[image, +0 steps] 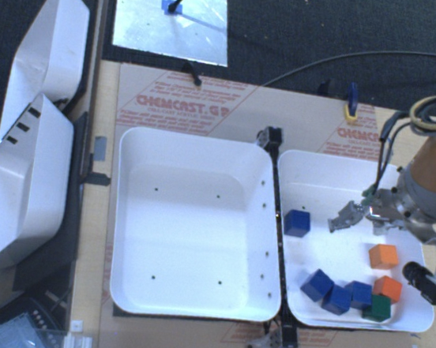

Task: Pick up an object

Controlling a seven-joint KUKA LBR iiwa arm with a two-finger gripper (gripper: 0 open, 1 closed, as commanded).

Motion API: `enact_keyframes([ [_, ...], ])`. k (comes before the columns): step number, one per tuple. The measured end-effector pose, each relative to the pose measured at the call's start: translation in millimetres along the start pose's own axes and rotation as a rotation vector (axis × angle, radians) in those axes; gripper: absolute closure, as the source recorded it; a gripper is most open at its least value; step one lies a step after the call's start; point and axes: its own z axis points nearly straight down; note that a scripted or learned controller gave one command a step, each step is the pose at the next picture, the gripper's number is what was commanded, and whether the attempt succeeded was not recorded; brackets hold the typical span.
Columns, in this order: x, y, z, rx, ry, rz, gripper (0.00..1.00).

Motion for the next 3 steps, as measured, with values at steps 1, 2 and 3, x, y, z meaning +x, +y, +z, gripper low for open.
enact_keyframes([
  [1, 12, -21, 123, 0.010, 0.002, 0.000, 0.00],
  [2, 11, -18, 108, -0.001, 0.000, 0.000, 1.00],
  [3, 11, -18, 108, 0.000, 0.000, 0.000, 0.00],
])
